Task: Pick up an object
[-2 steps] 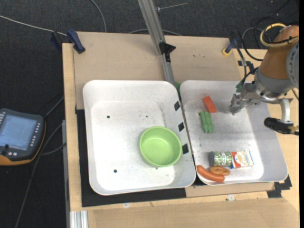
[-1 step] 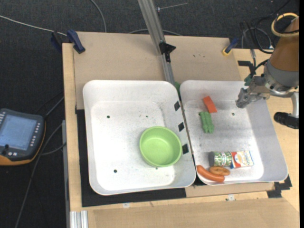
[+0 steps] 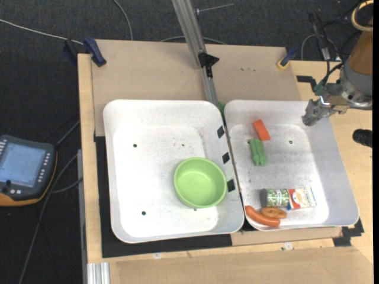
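As I hung over the far right corner of the right bin [image 3: 331, 158], my jaws [image 3: 312, 116] sat too small and too dark against the rim for me to tell how they stood, and nothing showed between them. The surface [image 3: 154, 70] carried both bins, and I weighed what lay in them from the biggest down.

The green bowl [image 3: 200, 182] sat in the left bin [image 3: 130, 129], toward its near right side. I judged it stiff, light plastic with a smooth, slippery wall, best taken by pinching the rim.

The small carton [image 3: 289, 199] lay on its side near the front of the right bin. It looked light and a little crushable, so I would have closed across its narrow faces.

Just beside it, the hot dog toy [image 3: 263, 216] rested against the front rim. It looked rounded and likely to roll out, so a grip across its middle seemed safest.

The green block [image 3: 257, 152] lay mid-bin, nearer to me, probably rigid and light, easy to span across its short width.

The orange block [image 3: 261, 130] lay just beyond it, nearest my jaws. It was smallest, stiff and flat-sided, and seemed my likeliest pick.
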`<action>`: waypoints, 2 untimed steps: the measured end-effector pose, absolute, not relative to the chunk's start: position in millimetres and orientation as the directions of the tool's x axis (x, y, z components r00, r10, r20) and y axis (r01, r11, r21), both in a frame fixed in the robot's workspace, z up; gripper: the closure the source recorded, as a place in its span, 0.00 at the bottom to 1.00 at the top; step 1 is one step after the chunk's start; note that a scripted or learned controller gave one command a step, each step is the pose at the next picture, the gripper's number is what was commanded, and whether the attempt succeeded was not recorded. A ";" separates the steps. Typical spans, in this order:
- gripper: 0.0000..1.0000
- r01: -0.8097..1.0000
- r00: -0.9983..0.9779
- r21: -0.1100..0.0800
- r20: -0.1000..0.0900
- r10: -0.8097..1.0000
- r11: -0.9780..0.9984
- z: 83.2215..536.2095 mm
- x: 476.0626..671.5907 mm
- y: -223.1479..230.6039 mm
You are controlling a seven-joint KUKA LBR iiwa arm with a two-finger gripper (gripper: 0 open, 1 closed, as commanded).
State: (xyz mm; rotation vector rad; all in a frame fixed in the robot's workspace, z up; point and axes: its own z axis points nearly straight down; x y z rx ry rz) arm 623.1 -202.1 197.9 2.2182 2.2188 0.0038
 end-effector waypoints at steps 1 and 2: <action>1.00 1.000 0.000 0.004 -0.001 1.000 0.000 237.2 623.9 -202.2; 1.00 1.000 -0.004 0.001 0.001 1.000 0.004 239.5 602.8 -149.2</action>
